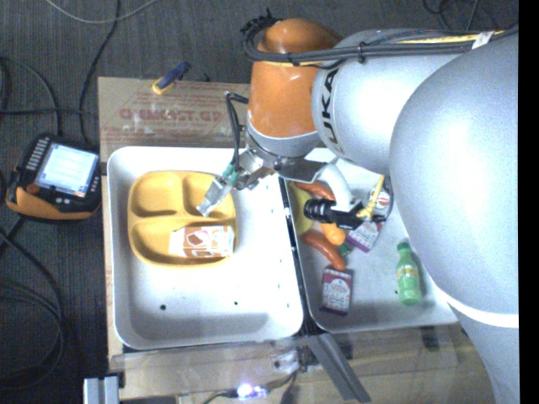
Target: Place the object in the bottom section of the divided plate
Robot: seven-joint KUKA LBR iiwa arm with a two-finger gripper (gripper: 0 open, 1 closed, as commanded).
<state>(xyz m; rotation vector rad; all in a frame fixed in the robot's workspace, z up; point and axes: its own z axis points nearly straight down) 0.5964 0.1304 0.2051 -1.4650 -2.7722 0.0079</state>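
Hovering over the yellow divided plastic plate.
Pincer hanging with fingers slightly parted, gripping nothing; small orange-and-white carton lying in bottom section.

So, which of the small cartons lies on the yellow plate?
The orange-and-white carton, lying in the plate's bottom section, just below the gripper. The dark red carton and the purple one lie in the right bin.
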